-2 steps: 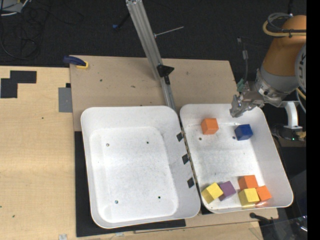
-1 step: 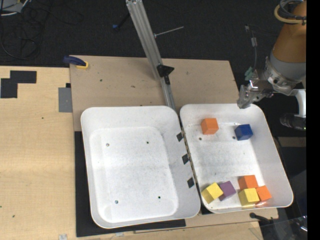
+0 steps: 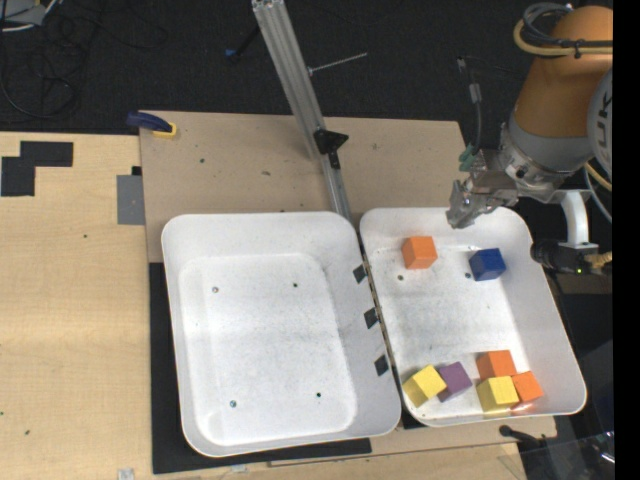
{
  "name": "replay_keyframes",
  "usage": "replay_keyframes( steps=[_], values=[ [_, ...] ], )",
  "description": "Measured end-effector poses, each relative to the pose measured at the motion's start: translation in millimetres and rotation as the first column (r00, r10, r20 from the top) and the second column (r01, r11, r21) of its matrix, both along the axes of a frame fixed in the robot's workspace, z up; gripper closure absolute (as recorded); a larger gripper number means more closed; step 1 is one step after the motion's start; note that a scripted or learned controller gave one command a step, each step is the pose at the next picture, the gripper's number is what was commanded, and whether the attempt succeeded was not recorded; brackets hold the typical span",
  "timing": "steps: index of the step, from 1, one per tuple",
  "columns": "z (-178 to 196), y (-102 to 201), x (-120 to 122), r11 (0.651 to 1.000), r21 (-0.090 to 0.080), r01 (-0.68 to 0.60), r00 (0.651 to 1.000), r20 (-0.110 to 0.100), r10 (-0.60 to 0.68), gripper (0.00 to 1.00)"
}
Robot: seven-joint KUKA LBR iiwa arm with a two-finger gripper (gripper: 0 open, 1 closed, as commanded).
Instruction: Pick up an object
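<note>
We've got two white bins sitting side by side on the tabletop (image 3: 250, 168). The left bin (image 3: 190, 243) has speckled marks on its floor. All the blocks are in the right bin (image 3: 545, 298).

Near that bin's far end we see an orange cube (image 3: 420, 252), with a blue cube (image 3: 487, 264) just to its right, a gap between them. Down at the near edge there's a cluster: a yellow cube (image 3: 425, 383) touching a purple cube (image 3: 455, 378), then, a bit to the right, another orange block (image 3: 495, 364), a second yellow one (image 3: 497, 394) and one more orange piece (image 3: 527, 387) packed tight against each other.

The tool (image 3: 465, 208) hangs over the far rim of the right bin, up and between the orange and blue cubes, not touching either as far as we can see. Nothing is in its grip, and honestly we can't tell how wide it's set, it's just a grey blur at this angle.

A metal rail (image 3: 295, 78) slants across the tabletop behind the bins.
</note>
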State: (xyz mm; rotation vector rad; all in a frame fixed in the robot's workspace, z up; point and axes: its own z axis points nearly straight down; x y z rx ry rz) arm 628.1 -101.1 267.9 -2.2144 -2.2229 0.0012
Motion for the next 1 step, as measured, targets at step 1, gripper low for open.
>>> replay_keyframes(
  steps=[1],
  values=[
    [-14.5, 36.4, -23.6, 1.0, 0.0, 0.001, 1.0, -0.002, -0.001, 1.0]
  ],
)
